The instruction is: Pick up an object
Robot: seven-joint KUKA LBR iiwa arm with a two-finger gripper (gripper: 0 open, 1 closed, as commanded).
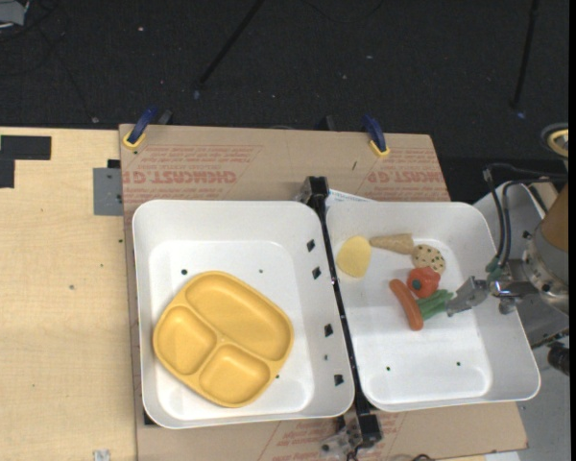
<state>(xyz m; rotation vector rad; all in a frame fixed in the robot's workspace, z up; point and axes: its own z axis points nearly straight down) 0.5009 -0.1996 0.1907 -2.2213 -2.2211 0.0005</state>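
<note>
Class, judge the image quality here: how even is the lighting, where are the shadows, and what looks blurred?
Camera view: lighting soft and even, no harsh glare on the white bins; faint shadow rims the yellow divided plate; background above the bench falls nearly black; the gripper at the right bin's edge looks soft, small toys lack fine detail.

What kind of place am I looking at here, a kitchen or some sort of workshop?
Most likely a robot test bench in a lab, not a kitchen. Two white bins sit on cardboard held down by clamps. The food looks like toys, beside a yellow divided plate, and a machine arm reaches in from the right.
</note>
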